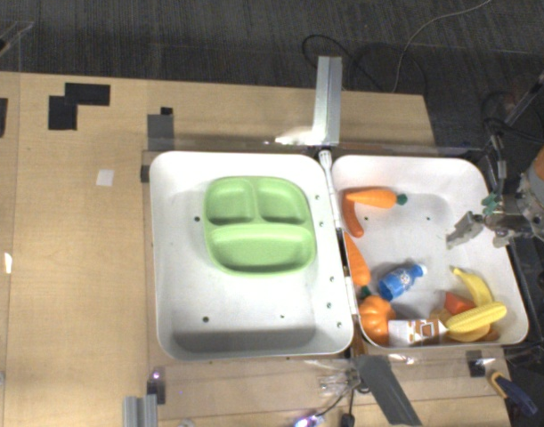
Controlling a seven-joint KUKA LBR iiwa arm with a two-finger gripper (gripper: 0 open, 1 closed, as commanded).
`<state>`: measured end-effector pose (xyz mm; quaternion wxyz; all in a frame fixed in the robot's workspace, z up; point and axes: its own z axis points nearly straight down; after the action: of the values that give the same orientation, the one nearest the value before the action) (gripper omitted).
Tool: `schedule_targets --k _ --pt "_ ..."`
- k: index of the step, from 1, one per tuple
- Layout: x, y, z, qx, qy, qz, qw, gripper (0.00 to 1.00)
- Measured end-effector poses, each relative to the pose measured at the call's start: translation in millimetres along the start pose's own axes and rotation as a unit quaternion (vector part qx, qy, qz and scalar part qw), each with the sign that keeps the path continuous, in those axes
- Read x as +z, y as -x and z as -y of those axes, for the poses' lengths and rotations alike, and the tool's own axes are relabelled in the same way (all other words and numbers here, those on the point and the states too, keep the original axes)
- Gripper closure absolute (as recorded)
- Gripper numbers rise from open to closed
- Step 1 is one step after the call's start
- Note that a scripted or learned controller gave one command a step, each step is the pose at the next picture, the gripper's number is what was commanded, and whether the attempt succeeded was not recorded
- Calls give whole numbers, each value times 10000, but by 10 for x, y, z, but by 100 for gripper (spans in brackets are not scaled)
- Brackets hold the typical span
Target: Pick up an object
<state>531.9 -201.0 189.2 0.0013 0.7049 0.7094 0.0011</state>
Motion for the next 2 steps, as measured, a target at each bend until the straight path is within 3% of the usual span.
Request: schedule_targets --k 1,2 --pt "582 -528 -453 346 -4 -5 9994 0" --pt "1015 -679 -1147 -103 29 8 9999 0"
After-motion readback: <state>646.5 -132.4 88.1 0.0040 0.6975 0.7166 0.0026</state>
